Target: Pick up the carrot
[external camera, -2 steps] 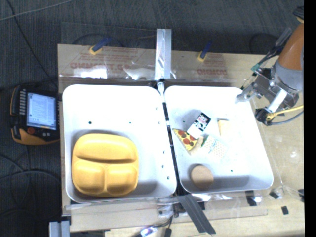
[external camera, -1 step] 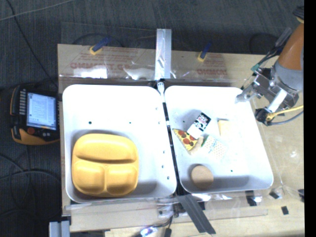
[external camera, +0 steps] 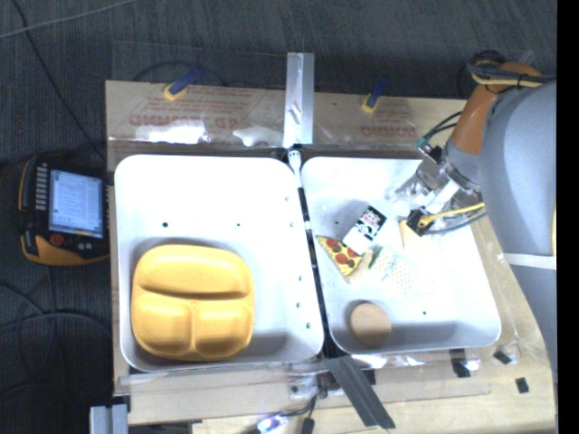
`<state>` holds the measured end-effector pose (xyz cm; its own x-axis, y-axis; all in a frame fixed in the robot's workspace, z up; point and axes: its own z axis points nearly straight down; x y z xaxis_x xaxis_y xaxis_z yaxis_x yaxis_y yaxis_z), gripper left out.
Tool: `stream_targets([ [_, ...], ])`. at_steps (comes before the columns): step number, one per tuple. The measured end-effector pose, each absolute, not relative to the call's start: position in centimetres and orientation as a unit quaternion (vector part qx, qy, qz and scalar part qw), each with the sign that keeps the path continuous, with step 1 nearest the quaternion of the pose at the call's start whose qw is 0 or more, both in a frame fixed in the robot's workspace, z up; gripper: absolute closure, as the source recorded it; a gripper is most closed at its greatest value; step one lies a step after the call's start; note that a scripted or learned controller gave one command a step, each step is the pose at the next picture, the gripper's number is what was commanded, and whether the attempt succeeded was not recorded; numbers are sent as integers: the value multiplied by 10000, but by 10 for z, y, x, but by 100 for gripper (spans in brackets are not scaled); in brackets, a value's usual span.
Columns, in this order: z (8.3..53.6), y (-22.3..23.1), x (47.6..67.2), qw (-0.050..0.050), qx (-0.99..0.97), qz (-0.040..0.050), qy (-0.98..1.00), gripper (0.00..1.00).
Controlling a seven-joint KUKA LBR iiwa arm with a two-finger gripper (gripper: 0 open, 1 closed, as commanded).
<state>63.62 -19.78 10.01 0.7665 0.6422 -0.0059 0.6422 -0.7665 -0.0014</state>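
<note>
Round tan disc [external camera: 369, 322] in front, triangular toy pizza slice [external camera: 344, 254] just beside small black-and-white carton [external camera: 366, 225] behind. Easy to seize one of these instead of carrot. Opening of grey gripper [external camera: 418, 186]: cannot tell.

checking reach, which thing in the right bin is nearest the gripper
The small black-and-white box, just left of the gripper; the pizza slice and the round tan piece lie farther off.

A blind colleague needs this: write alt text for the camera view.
A grey robot arm reaches in from the right, its pincer at the far side of the right white bin, which holds a pizza slice, a black-and-white carton and a round tan biscuit. The left bin holds a yellow bread loaf.
</note>
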Motion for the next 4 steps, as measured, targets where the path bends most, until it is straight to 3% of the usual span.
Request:
stream_targets([
  [1,89,-205,660,-100,9940,-120,1083,0],
  [2,89,-210,661,-138,9936,-130,1114,0],
  [3,139,-221,662,0,9943,-19,1063,0],
  [4,96,-209,599,-22,9747,156,2229,0],
])
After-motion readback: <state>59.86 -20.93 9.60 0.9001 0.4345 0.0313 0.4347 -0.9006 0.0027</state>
